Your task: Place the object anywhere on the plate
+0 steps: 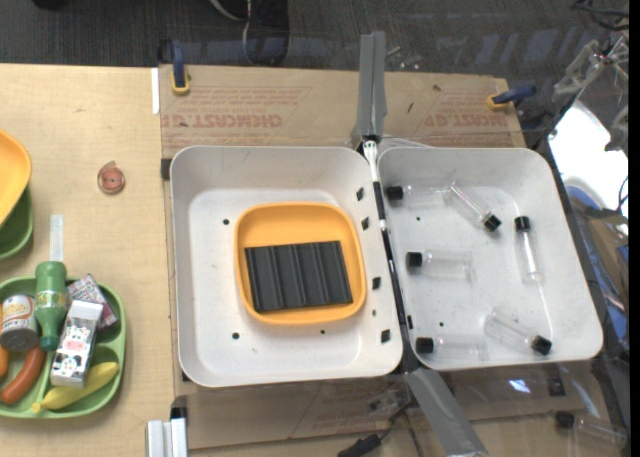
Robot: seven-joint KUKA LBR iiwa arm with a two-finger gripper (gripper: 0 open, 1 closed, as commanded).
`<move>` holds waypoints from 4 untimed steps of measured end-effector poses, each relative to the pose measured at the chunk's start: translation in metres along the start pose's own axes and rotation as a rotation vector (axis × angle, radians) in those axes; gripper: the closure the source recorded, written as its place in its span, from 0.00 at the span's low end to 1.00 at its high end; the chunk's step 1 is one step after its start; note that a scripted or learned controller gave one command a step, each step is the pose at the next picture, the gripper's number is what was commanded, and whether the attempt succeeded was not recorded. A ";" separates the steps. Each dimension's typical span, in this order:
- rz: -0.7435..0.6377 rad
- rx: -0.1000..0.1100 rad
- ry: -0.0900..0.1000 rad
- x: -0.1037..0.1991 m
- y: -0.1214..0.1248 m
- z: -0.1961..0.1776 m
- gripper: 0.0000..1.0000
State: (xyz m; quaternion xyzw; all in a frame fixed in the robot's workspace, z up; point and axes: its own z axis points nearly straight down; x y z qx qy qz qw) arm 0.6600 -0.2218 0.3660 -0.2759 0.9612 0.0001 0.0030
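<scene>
An orange plate (299,263) sits in the left bin (200,275), clear vials (472,207) scattered in the right bin (570,275).

A plate (298,263) sits in the left bin (200,245). Little tubes (473,207) lie spread about in the right bin (570,285). Far left, a tray (100,385) holds play food (48,310).

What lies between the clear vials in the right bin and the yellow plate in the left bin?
Only the two bins' adjoining walls. The vials lie loose in the right bin; the yellow plate carries a dark ribbed insert, nothing else on top.
</scene>
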 end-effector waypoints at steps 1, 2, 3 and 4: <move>-0.259 -0.001 0.000 0.000 0.000 -0.026 0.00; -0.504 -0.001 -0.001 0.000 0.000 -0.056 0.00; -0.726 -0.002 -0.001 -0.001 0.000 -0.059 0.00; -1.106 -0.004 -0.002 -0.001 0.000 -0.075 0.00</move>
